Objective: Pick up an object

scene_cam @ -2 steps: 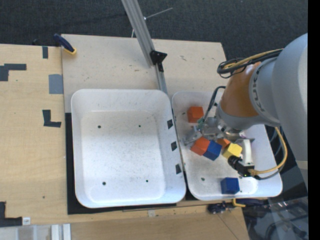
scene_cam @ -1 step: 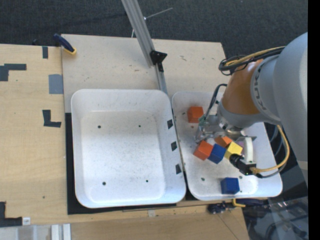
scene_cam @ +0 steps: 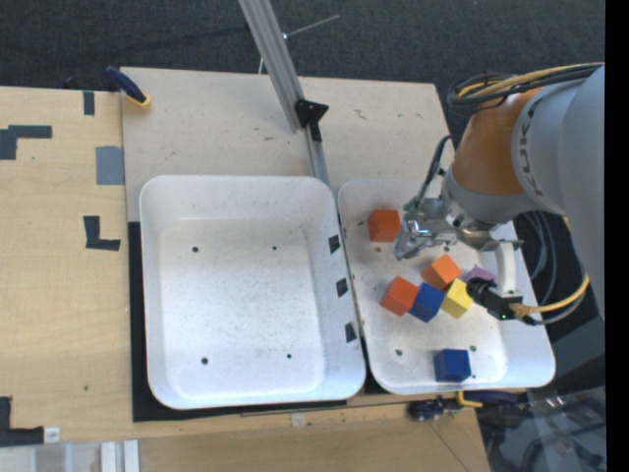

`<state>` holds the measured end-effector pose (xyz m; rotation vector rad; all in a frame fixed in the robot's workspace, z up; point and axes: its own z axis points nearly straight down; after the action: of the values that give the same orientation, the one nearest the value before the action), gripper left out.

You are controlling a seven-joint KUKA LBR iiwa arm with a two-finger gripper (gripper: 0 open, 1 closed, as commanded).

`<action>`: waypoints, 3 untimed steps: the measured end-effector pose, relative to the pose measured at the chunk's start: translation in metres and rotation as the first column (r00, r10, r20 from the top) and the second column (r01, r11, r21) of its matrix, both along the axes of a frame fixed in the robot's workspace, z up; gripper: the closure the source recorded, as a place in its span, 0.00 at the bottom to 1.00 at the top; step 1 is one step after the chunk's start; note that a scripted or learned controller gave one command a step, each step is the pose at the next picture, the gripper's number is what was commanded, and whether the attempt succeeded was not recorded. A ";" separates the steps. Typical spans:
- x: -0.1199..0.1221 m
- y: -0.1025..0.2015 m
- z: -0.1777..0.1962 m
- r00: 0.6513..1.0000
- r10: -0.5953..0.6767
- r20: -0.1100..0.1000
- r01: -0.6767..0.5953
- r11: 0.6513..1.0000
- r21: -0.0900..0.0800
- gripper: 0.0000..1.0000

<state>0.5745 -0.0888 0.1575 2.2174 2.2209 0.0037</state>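
Note:
The right bin holds several small blocks. An orange cube lies near its back left. In the middle sits a cluster: an orange-red cube, a blue cube, a yellow cube, a small orange block and a purple piece. A darker blue cube lies alone near the front. My gripper hangs over the bin between the back orange cube and the cluster, just above the floor. Nothing shows between its fingers.
The left bin lies beside the right one, its rims touching. A slanted metal pole with a black clamp crosses above the bins' back. Cables run along the right bin's right side. A blue-and-yellow object lies on the bench's back left.

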 end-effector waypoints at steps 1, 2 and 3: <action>0.001 -0.002 0.064 1.000 0.000 0.002 0.000 1.000 0.000 1.00; 0.000 -0.011 0.120 1.000 -0.001 0.001 0.001 1.000 -0.001 1.00; -0.002 0.037 0.120 1.000 0.004 -0.004 -0.004 1.000 0.002 1.00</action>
<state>0.5722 -0.0517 0.2779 2.2161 2.2282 0.0008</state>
